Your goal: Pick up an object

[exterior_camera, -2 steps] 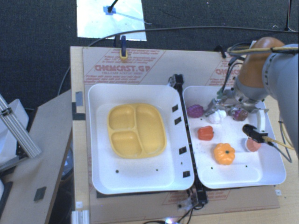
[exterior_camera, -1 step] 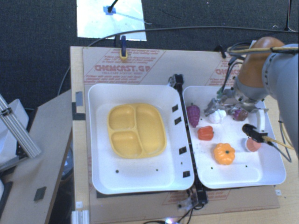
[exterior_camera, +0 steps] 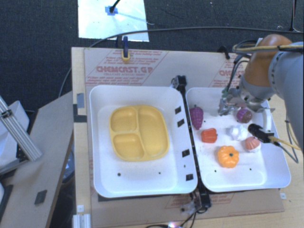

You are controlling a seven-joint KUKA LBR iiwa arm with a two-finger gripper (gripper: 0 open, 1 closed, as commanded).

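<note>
Toy foods lie in the right bin (exterior_camera: 275, 175): a purple eggplant (exterior_camera: 196, 116) by the left wall, a red pepper (exterior_camera: 209, 135), an orange pumpkin (exterior_camera: 228, 156), a white garlic bulb (exterior_camera: 237, 132), a pink-and-white piece (exterior_camera: 252, 144) and a purple onion (exterior_camera: 244, 115). "CHEMCAST GP" is printed in red on the tabletop sheet (exterior_camera: 124, 70). Reaching in from the right, the grey arm (exterior_camera: 280, 75) bends down, its gripper (exterior_camera: 227, 106) low at the bin's far side, just left of the onion; whether it is clenched cannot be told. The left bin (exterior_camera: 99, 175) holds a yellow divided tray (exterior_camera: 139, 132).
</note>
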